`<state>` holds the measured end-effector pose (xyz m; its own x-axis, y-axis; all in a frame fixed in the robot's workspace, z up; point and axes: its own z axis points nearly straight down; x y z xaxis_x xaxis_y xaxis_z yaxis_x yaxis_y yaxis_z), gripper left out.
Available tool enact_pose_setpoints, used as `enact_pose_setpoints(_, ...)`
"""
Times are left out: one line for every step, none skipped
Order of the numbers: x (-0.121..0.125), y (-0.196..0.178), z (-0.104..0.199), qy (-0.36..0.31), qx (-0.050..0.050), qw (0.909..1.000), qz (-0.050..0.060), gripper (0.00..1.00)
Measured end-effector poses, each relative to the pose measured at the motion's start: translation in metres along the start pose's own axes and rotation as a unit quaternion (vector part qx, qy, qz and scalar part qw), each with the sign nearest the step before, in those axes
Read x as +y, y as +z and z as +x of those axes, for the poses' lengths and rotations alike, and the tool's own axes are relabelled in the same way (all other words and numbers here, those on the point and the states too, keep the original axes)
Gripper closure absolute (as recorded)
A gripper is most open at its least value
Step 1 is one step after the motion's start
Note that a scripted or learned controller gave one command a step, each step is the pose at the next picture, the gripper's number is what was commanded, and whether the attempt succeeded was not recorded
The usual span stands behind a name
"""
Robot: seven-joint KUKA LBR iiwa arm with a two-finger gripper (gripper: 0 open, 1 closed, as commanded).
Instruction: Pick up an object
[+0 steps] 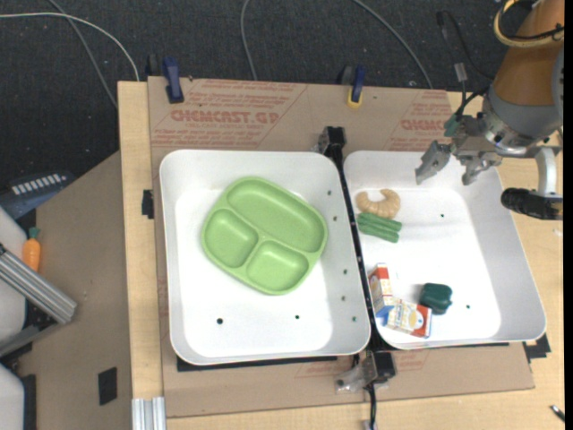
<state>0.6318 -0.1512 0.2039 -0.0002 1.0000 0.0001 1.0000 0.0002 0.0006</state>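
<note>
Hovering over the far right corner of the right bin (pixel 501 267), the gripper (pixel 454 166) hangs from the grey arm (pixel 528 70) with its two fingers (pixel 432 163) spread apart and nothing between them. The fingers point down and toward the left, above bare white floor of the bin, apart from every object in it. Near the bin's left wall lies a tan, curved croissant-like piece (pixel 380 202), and just in front of it, touching or nearly touching, a dark green bean-like pod (pixel 379 227) lies at a slant. Closer to the near edge, a small red and white carton (pixel 382 285) stands against the left wall, with a flat, colourful packet (pixel 407 318) just beside it toward the front. A dark green block (pixel 437 296) sits to the right of the packet, its lower edge meeting a small red part. All of these lie well apart from the gripper. The left bin (pixel 192 321) holds a light green divided plate (pixel 265 235) with three compartments, lying at a tilt near its middle. Both bins rest side by side on a cardboard sheet (pixel 295 110) on the bench, held at the far edge by two blue clamps (pixel 172 80).
</note>
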Motion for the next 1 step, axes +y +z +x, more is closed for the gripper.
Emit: enact_pose_setpoints(0.0069, 0.0459, 0.0032, 0.000, 0.000, 1.0000, 0.002, 0.00)
